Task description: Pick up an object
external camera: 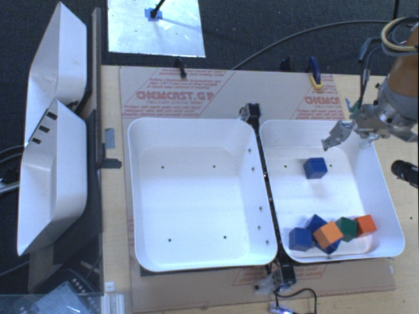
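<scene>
Arm (400,90) is cut off at the right edge, and the end effector (338,136) is blurry, so whether it is apart or together I cannot tell. A lone blue cube (315,167) sits just below-left of it in the right bin (380,175). Farther below huddle blue, orange and green cubes (330,233). Tan bench (216,87), dark carpet beyond.
</scene>
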